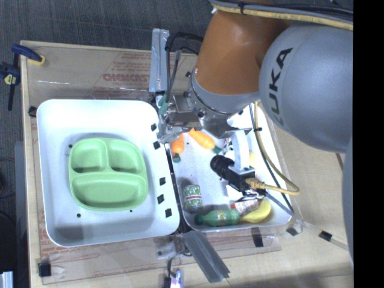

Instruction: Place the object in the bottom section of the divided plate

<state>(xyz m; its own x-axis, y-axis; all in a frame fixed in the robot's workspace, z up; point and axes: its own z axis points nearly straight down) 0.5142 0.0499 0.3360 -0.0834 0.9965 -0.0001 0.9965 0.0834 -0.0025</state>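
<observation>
Carrot Under the Arm

Orange carrot [201,139] lying at the top edge of the right bin [277,222], just beside the gripper [180,131]. Hard to tell if touching. Nearby: small can [192,197], green bottle [219,217], banana [259,212]. Green divided plate [108,173] in the left bin [54,125].

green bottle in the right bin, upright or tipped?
Tipped. The green bottle lies on its side along the right bin's near edge, beside the banana.
</observation>
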